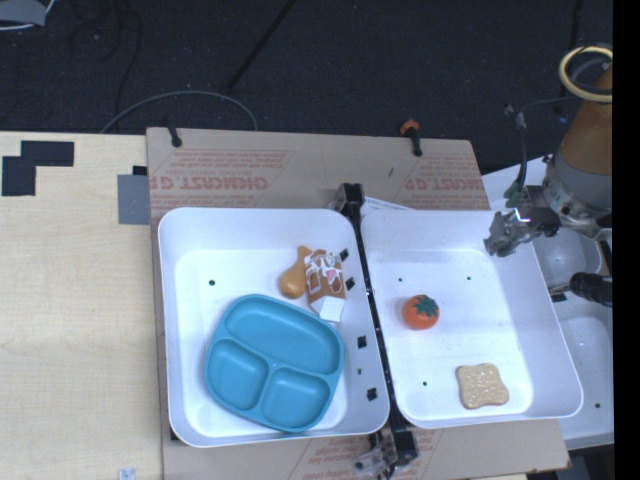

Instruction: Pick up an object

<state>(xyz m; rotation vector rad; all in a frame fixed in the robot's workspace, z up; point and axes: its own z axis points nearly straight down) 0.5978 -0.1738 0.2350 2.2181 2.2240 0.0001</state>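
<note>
Gripper (506, 234) hangs at the right bin's (470, 408) upper right corner, about two o'clock from the bin's middle, over the rim; nothing shows between its parts, and whether it is open or shut cannot be told at this size. Behind it, the grey arm (585, 168) with its orange band comes in from three o'clock.

On the right bin's floor, a tomato (421, 311) sits near the middle, slightly toward nine o'clock. Toast (482, 386) lies flat toward five o'clock, near the front wall and well apart from the tomato. Both are well apart from the gripper.

At the left bin's (185, 268) six o'clock, a blue plate (273, 362) with three compartments fills much of the floor. Toward one o'clock from the plate lie a drumstick (294, 276) and, touching it, a brown-and-white cookie (325, 274), close to the divider between the bins.
</note>
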